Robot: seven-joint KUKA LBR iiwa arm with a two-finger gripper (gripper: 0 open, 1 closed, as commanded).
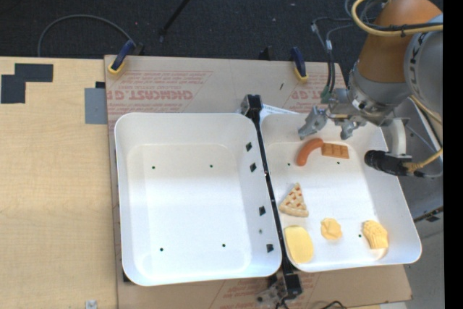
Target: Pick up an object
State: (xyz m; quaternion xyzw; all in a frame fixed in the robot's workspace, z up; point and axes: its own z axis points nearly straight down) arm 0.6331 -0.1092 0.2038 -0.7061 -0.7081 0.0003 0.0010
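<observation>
Hovering over the far end of the right bin (405, 228), the gripper (331, 124) hangs with its fingers spread wide and nothing between them, the sausage (309, 150) just below its left finger and the waffle (335, 151) just below its right. Nearer the camera lie a pizza slice (294, 202), cheese (299, 244), a small yellow lump (331, 229) and corn (375, 234). My call: centre on the sausage, straddle its narrow width, drop straight, then close.

Grey arm (427, 65), orange band (394, 36), yellow and black looped cables (365, 7)
</observation>
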